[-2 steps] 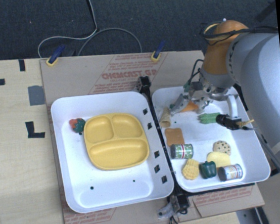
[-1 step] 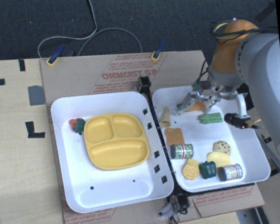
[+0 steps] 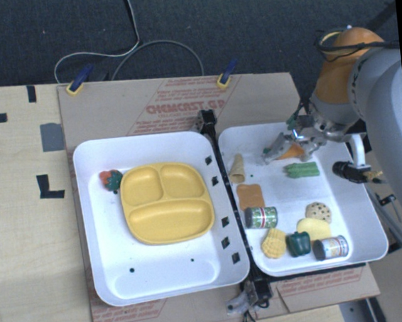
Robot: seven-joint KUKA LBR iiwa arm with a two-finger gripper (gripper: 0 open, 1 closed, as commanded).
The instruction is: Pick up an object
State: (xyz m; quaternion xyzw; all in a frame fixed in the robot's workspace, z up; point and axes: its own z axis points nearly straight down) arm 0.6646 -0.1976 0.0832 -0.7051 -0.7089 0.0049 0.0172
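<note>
Orange carrot [image 3: 294, 152] at gripper [image 3: 277, 149], right bin [image 3: 349, 209]

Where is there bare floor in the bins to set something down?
Left bin: a strip below the yellow divided plate. Right bin: the middle patch between the green piece and the cookie. Its lower edge is crowded.

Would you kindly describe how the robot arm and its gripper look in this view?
The arm has rounded light-grey casings with an orange band above the wrist. Its gripper is small, metallic grey with thin fingers, with dark cabling around the wrist. A black fitting sticks out lower on the arm.
</note>
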